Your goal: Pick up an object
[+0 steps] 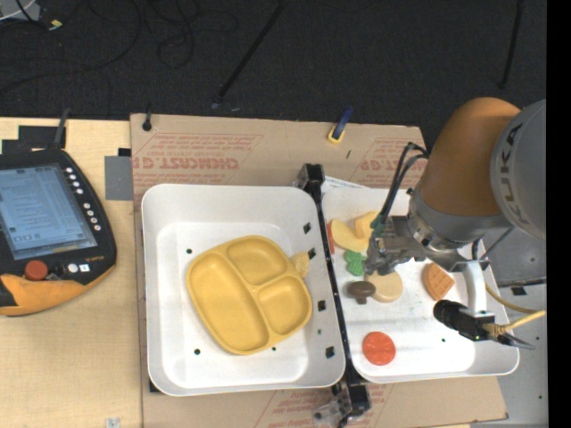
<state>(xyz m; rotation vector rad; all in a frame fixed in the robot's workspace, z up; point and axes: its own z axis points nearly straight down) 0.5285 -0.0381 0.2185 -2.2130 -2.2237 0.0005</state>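
Toy foods [378, 347] fill right bin [419, 366]; yellow tray [249, 292] in left bin [169, 239].

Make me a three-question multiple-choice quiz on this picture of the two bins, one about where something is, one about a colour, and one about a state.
1. Where does the divided tray lie?
A. In the left bin
B. In the right bin
C. On the cardboard behind the bins

2. What colour is the round flat disc near the front of the right bin?
A. Blue
B. Red-orange
C. White

3. How does the divided tray sit?
A. Flipped upside down
B. Standing on its edge
C. Flat with its compartments facing up

Answers:
1. A, since the yellow tray rests in the left bin.
2. B, since the disc shows red-orange against the white floor.
3. C, since its three hollows are open to the camera.
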